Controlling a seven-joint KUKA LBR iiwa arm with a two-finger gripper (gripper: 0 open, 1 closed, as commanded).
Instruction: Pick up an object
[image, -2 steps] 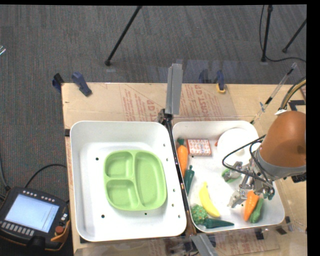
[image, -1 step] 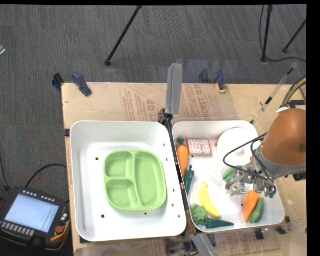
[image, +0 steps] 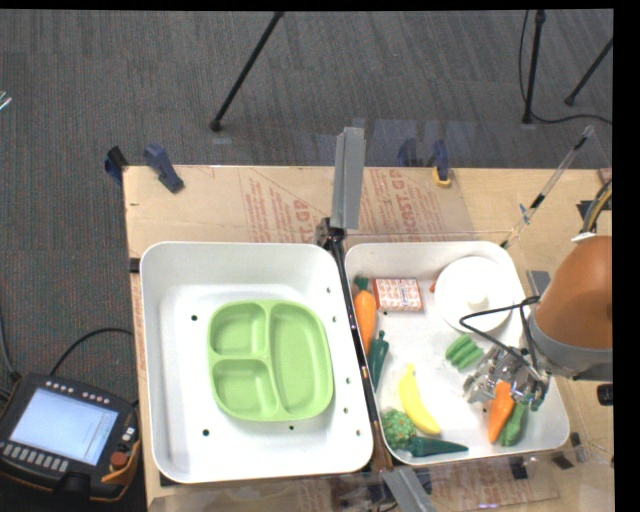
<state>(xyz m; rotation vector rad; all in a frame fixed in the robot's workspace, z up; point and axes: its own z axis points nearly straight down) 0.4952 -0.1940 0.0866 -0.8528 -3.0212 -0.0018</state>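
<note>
I see the arm (image: 580, 300) reaching into the right bin (image: 545, 440), its gripper (image: 505, 378) low over a carrot (image: 499, 412); a green divided plate (image: 270, 360) lies in the left bin (image: 170, 300).

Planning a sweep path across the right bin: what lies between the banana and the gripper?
In the camera view, only bare white bin floor separates the banana from the gripper; the green pepper sits just above that line.

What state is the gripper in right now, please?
Gripper: low in the right bin, just above an orange carrot and a green vegetable; open or shut cannot be told.
</note>
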